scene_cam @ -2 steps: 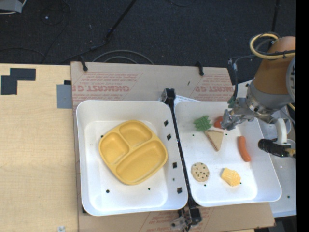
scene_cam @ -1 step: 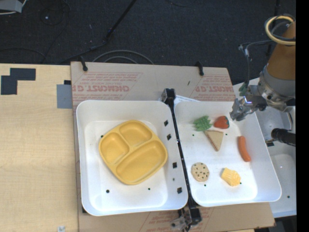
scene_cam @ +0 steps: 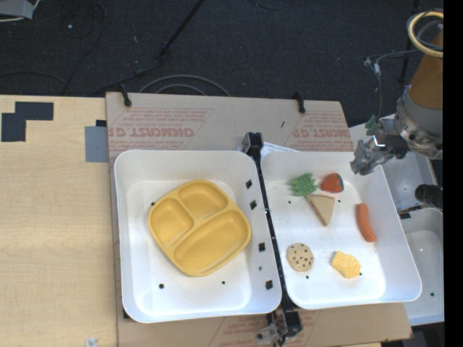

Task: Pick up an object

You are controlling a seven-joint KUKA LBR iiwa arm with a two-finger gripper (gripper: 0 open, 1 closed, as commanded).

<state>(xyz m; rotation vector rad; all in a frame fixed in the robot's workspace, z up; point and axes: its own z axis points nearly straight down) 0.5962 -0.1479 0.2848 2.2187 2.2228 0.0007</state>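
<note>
The right bin holds several toy foods: a green leafy piece, a red tomato-like piece, a tan wedge, an orange sausage, a round cookie and a yellow chunk. My gripper hovers over the far right corner of that bin, up and to the right of the red piece. Nothing shows between its fingers.
The left bin contains a yellow divided plate. A black divider with clips runs between the bins. Cardboard lies under both bins, and a wooden bench top stretches to the left.
</note>
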